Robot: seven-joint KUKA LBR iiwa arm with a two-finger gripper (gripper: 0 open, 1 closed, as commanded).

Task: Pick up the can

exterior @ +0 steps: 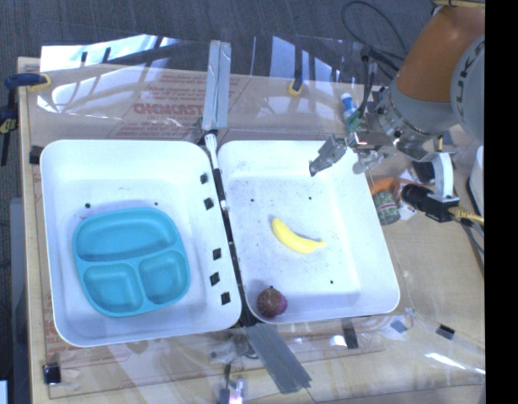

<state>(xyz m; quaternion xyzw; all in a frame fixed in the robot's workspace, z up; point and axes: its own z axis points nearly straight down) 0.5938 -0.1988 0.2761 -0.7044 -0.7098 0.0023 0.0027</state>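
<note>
The can [385, 199], orange at the top and greenish lower down, lies at the right rim of the right bin [242, 225], partly hidden under the arm's wrist. My gripper [344, 162] hangs over the bin's far right corner, up and to the left of the can. Its two grey fingers [324, 157] are spread apart with nothing between them, so it is open. The can and the fingers are apart.
A yellow banana [296, 236] lies mid right bin and a dark red round fruit [272, 301] sits at its front edge. The left bin [56, 183] holds a blue divided plate [130, 259]. Black cables [427, 200] trail near the can.
</note>
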